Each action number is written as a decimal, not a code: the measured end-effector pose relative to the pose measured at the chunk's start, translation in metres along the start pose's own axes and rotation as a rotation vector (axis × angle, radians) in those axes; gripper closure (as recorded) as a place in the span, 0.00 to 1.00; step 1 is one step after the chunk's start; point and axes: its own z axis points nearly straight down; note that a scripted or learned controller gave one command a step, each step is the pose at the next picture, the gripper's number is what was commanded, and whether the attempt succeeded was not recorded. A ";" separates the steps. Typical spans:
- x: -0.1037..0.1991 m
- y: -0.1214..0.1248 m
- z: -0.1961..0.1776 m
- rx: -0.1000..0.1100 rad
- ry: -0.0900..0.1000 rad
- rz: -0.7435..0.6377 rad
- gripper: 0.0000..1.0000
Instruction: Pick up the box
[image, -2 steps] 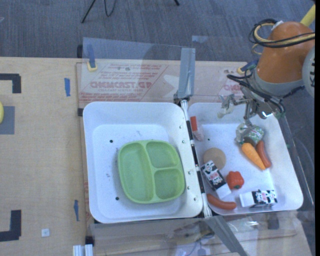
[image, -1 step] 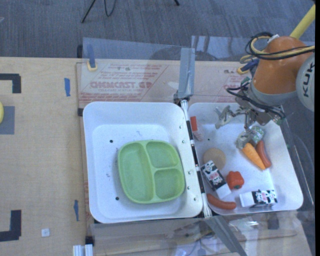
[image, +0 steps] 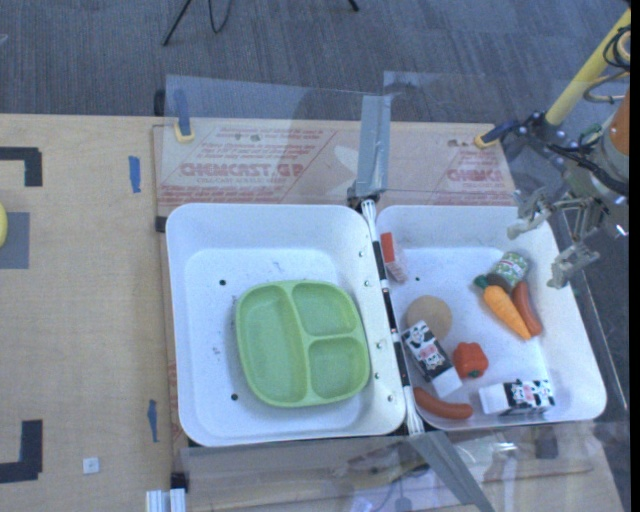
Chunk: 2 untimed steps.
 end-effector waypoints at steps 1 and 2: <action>-0.081 0.053 0.069 -0.010 0.004 -0.079 0.00; -0.063 0.016 0.149 -0.007 0.004 -0.104 0.00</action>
